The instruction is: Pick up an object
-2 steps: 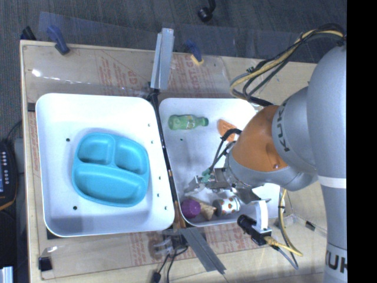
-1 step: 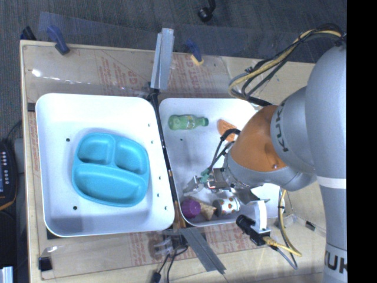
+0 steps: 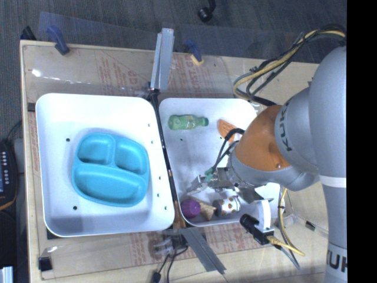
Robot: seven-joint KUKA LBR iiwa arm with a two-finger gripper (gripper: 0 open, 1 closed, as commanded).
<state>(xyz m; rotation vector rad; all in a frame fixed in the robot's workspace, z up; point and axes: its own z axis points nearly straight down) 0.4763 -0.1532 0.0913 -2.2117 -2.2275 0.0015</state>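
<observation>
1. The right bin [image 3: 187,158] is my marker for everything here. The grey arm [image 3: 315,122] leans in over its right side, with the orange band [image 3: 266,147] hanging above the bin's right half.
2. The gripper [image 3: 213,180] is down low inside the right bin, toward its near end, just above the cluster of small things there. Cables and the wrist crowd it, and I cannot tell whether it is open, closed or holding anything.
3. In the near left corner of the right bin lies a purple ball [image 3: 190,207].
4. Just right of the ball, along the same near wall, lies a small tan piece [image 3: 207,210], and beside that a brown and white toy [image 3: 227,205]. All three sit close together, just below the gripper.
5. At the far end of the right bin a green bottle [image 3: 187,122] lies on its side, well apart from the gripper.
6. Right of the bottle, also at the far end, an orange object [image 3: 226,126] is partly hidden by the arm.
7. Touching the right bin's left wall is the left bin [image 3: 53,128], and in it sits a blue divided tray [image 3: 112,170].
</observation>
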